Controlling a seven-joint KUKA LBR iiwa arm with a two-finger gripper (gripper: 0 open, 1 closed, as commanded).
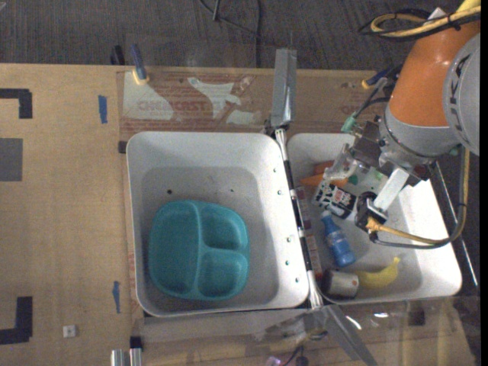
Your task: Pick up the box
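Tabletop survey, overhead camera, slant view.

I see a pale wooden tabletop (pixel 61 227) carrying two shallow white bins side by side, left bin (pixel 145 158) and right bin (pixel 438 258), with their inner rims touching. A grey metal bar (pixel 284 90) runs back from the seam between them. A printed brown panel (pixel 183 105) lies flat just behind the left bin. Blue tape strips (pixel 102 109) sit near the panel's left edge, and black corner marks (pixel 19 101) and a grey square (pixel 9 158) lie at the far left.

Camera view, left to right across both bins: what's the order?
teal divided plate → box → banana. The blue bottle and the can overlap the box's span, so they are left out.
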